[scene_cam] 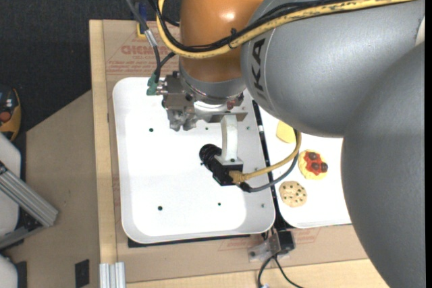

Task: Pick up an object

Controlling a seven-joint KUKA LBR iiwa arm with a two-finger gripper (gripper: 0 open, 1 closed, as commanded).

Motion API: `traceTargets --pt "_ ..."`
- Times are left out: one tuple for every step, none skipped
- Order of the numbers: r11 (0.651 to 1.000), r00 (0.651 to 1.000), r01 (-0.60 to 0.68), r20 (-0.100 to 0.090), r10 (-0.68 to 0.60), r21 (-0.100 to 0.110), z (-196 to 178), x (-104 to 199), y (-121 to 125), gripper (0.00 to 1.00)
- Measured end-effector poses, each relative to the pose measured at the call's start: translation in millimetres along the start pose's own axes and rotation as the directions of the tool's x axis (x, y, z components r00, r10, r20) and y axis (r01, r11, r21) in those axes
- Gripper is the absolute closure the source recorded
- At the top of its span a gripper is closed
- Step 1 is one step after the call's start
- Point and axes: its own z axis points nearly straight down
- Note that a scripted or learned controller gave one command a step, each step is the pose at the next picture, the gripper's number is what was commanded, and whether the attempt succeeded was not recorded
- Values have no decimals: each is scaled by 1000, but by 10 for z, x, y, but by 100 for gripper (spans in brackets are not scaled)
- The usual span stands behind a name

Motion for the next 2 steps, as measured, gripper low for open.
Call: traceTargets --pt "1000 1000 -3 4 3 12 458 -142 -478 100" --pt "1000 1000 0 -6 0 -19 -1365 0 268 100"
